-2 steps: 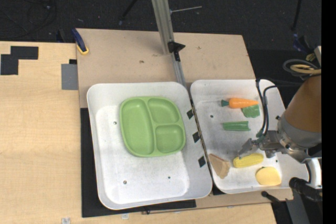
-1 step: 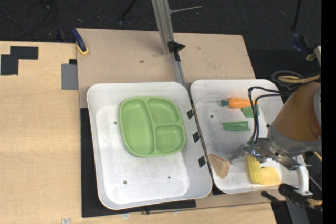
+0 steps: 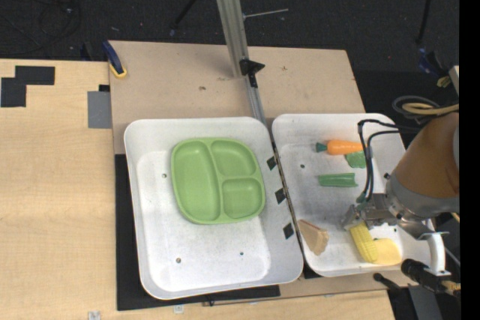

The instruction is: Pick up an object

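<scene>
Arm over the right bin [image 3: 294,133] — gripper [image 3: 365,216] low above the corn cob [image 3: 373,244].
Cob lies in that bin's front right corner; a carrot [image 3: 344,148], a green pod [image 3: 337,180] and a bread wedge [image 3: 314,236] share the bin. A green divided plate [image 3: 218,180] sits in the left bin [image 3: 150,236].

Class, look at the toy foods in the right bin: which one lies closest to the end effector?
The yellow corn cob, lying right beside the end effector. The tan bread wedge, green piece and orange carrot lie farther left or farther back.
</scene>
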{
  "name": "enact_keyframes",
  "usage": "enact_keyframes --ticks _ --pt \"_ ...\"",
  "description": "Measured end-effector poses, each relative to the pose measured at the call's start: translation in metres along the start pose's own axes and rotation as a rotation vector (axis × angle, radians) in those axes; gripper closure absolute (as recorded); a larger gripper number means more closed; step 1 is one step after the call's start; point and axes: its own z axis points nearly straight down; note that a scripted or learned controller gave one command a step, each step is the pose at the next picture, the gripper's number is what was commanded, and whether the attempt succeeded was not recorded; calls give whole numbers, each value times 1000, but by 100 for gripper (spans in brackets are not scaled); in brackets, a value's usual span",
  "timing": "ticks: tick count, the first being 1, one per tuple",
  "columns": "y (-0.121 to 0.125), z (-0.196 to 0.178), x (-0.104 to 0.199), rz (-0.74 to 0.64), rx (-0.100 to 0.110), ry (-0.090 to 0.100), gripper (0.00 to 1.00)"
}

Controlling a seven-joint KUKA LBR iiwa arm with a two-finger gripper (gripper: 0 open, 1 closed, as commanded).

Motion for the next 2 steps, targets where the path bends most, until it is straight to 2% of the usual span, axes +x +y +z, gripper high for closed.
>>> enact_keyframes --ticks 2 --pt "0 -120 -3 -6 -2 -6 100"
